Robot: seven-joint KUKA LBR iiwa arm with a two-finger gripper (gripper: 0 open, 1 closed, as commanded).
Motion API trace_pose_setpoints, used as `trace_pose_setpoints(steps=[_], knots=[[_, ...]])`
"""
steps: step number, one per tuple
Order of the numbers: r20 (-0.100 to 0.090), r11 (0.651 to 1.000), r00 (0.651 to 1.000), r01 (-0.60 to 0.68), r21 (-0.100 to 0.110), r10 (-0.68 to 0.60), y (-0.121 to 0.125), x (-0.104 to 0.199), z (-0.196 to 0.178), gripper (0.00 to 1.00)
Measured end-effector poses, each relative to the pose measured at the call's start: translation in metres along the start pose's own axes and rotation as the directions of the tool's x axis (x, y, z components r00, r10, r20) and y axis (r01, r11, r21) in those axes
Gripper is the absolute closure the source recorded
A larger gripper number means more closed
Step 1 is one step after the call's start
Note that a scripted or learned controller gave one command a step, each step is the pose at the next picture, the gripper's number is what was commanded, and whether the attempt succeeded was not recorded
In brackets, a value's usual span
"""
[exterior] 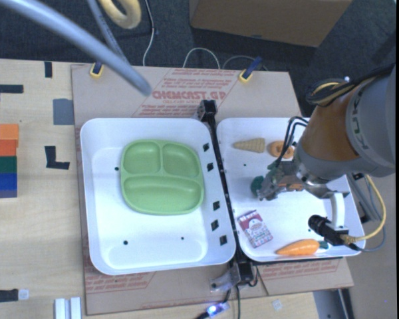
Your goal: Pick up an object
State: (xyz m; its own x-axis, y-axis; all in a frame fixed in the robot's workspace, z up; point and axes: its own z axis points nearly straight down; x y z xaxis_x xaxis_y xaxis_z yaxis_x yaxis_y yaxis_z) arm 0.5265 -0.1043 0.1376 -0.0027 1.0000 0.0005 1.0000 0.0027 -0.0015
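My gripper [269,186] reaches down into the right bin [289,248], near its middle, under the grey arm with the orange band. A small dark green object [258,185] lies right at the gripper's tip; whether it sits between the fingers is hidden. A cream ice-cream cone toy [250,145] lies at the bin's far side, with an orange piece [279,149] beside it, partly behind the arm. A pink-red card packet [254,228] lies at the near left, and an orange carrot [298,248] along the near edge.
The left bin [100,244] holds a green divided plate [163,177]. A black divider strip [215,178] runs between the bins. Coloured blocks [1,161] stand at the bench's far left. A cardboard box [272,5] sits beyond the bins.
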Motion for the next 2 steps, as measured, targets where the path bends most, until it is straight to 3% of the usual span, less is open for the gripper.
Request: trace_pose_setpoints(steps=[2], knots=[[0.002,1.0,1.0,-0.001,-0.003,0.001,-0.005,-0.014,-0.106,1.0]])
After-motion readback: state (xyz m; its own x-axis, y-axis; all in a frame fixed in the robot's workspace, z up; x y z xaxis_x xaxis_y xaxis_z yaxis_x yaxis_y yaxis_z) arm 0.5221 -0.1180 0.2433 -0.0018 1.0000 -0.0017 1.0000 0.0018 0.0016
